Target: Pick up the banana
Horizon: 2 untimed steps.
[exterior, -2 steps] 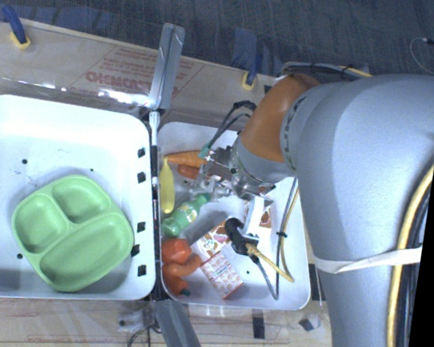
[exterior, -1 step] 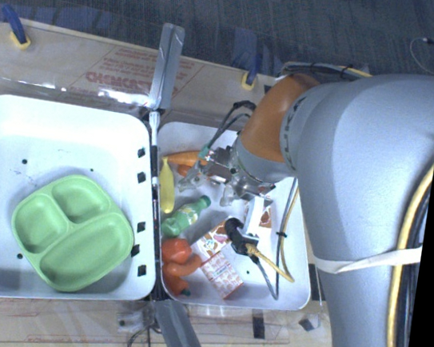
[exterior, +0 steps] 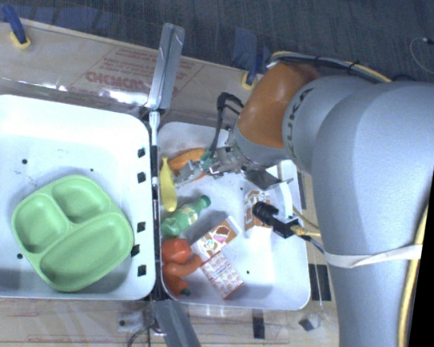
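Note:
The banana (exterior: 167, 187) is yellow and lies along the left wall of the right bin (exterior: 281, 287), pointing from back to front. My gripper (exterior: 204, 167) is low over the back left part of that bin. It is just right of the banana's far end and right beside an orange carrot-like piece (exterior: 186, 157). The grey wrist and its orange band hide most of the gripper from above. Nothing yellow shows at the gripper's tip.
A green bottle (exterior: 187, 214) lies just right of the banana. In front of it are a red pepper (exterior: 176, 250), an orange piece (exterior: 179, 271) and a printed carton (exterior: 218, 258). The left bin (exterior: 14, 122) holds a green divided plate (exterior: 71, 232).

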{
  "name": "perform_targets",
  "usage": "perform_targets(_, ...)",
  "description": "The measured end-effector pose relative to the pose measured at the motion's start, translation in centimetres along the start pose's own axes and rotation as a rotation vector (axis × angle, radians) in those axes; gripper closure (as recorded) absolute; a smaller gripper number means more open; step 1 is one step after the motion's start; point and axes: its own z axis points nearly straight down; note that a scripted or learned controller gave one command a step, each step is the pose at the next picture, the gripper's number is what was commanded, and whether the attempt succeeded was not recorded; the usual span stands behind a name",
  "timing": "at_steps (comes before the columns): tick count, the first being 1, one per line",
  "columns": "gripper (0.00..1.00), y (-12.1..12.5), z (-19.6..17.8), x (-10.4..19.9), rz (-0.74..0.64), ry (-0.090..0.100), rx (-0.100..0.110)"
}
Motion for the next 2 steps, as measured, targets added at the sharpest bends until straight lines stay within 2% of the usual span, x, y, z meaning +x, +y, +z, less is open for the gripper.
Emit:
perform_targets(1,0.0,-4.3,0.3,1.2,0.365,0.009,0.008)
perform_targets(2,0.0,0.2,0.0,-0.2,-0.067,0.001,0.001)
